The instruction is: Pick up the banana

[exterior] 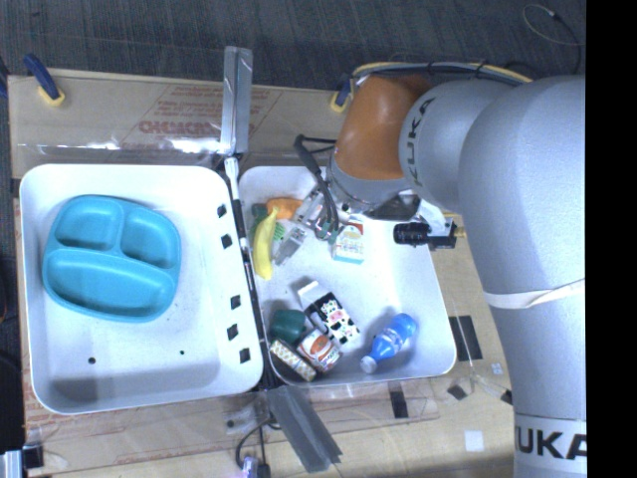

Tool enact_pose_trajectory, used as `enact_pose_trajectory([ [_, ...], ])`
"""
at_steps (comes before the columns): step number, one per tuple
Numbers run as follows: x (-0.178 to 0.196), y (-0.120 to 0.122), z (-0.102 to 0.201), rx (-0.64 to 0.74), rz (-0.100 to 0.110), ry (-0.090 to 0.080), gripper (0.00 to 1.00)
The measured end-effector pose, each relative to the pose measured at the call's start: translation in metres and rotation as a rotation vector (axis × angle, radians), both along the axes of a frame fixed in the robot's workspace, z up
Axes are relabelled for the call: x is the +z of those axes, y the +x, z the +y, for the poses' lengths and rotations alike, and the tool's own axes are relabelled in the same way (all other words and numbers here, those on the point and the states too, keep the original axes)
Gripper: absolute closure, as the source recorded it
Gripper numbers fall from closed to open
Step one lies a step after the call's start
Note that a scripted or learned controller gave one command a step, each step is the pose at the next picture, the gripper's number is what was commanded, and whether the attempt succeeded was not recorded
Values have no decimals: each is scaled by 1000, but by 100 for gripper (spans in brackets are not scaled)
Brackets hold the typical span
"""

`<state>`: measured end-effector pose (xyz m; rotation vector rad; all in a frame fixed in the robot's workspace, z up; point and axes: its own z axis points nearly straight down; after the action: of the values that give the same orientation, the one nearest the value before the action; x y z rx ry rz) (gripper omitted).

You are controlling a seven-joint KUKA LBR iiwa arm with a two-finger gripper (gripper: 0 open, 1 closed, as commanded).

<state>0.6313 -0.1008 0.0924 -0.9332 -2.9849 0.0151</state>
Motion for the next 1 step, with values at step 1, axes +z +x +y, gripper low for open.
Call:
enact_pose_trajectory([
  [1, 1, -18, 7, 336, -16, 5, 0],
])
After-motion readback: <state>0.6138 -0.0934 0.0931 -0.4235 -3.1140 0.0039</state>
